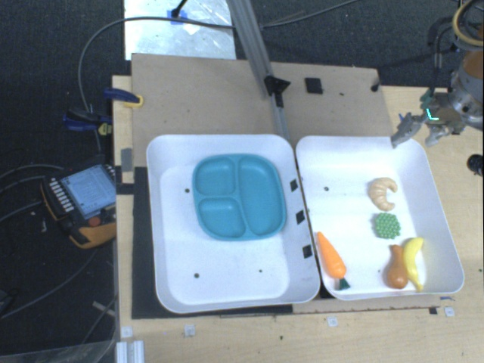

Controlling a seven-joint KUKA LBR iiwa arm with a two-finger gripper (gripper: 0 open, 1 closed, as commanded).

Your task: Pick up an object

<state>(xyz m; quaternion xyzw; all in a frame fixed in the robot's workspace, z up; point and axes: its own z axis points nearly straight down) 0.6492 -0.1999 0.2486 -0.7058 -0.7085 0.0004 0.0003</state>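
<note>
Two shallow white bins side by side on the surface. In the left bin, a blue divided plate, nothing else of note. In the right bin, five small toy foods: a croissant toward the far side, a green cluster of peas just below it, a banana lying against a brown drumstick near the front right corner, and a carrot close to the bin's left wall.

Gripper seen at the upper right, above the far right corner of the right bin, well apart from every item. Fingers apparently spread, one tip out over the bin's rim, though too small and blurred for certainty. Nothing visible between them.

Judged from this: task barely begun. No object chosen in any visible way, none lifted, all five lying on the bin floor. Left to do: travel over a target, descent, closing on it, lift. Croissant the nearest candidate; banana and drumstick touching, so likely awkward to separate.
</note>
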